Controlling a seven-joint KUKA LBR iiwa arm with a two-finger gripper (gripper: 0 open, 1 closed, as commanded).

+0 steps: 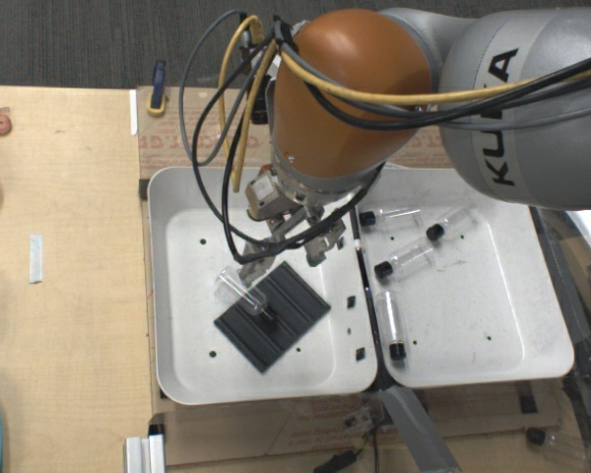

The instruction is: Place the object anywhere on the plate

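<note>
A black ribbed square plate (281, 318) lies tilted in the left bin (187, 363). A clear tube (239, 288) with a black cap rests partly on the plate's upper left corner, its cap end over the plate. My gripper (289, 251) hangs just above and behind the plate, under the orange wrist. Its fingers (318, 249) stand apart, open, with nothing between them. The tube lies below and to the left of the fingertips, apart from them.
The right bin (532, 358) holds several clear capped tubes: two near the back (443, 229), one in the middle left (404, 261), one along the left wall (392, 329). Cables loop over the left bin's back. A wooden bench lies at left.
</note>
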